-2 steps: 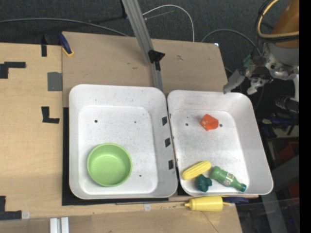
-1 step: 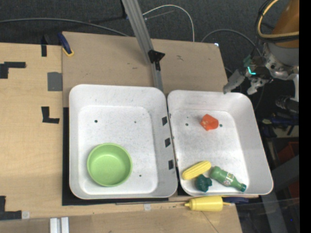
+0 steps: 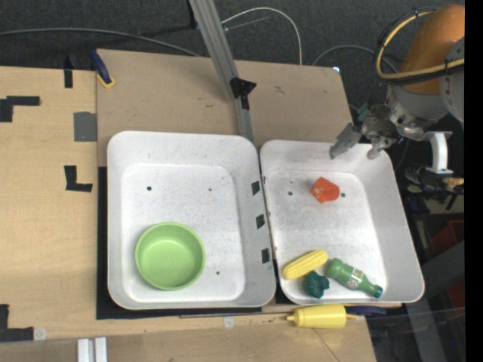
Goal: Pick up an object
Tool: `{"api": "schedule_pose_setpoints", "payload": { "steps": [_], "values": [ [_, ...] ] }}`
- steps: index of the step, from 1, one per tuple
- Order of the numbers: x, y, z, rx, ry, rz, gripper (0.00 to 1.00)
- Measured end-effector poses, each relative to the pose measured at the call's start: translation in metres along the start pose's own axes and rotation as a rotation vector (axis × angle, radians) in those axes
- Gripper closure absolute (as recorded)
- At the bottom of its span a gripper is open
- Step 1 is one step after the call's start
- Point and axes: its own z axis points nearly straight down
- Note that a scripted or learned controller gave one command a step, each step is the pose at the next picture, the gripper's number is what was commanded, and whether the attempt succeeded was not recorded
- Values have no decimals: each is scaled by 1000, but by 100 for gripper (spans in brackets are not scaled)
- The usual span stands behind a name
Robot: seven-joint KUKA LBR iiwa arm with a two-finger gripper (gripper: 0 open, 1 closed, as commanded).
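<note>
The hand [image 3: 357,147] hovers, fingers spread and empty, above the orange block [image 3: 325,190] — a squat piece, no clear long axis.

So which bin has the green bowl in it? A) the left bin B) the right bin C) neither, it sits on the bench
A: the green bowl sits in the left bin's near corner, while the right bin holds the small toys.

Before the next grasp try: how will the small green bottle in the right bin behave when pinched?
The small green bottle lies on its side, so it probably rolls if nudged. It looks like smooth plastic, likely light and slippery. The yellow corn cob and dark green toy beside it may get knocked.
</note>
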Motion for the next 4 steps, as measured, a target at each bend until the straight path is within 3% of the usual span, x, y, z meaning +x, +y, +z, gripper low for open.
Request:
{"api": "schedule_pose_setpoints", "payload": {
  "steps": [2, 3, 4],
  "values": [
    [-1, 1, 88, -1, -1, 0, 0],
    [-1, 3, 75, -4, -2, -2, 100],
    [-1, 4, 32, -10, -1, 1, 100]
  ]
}}
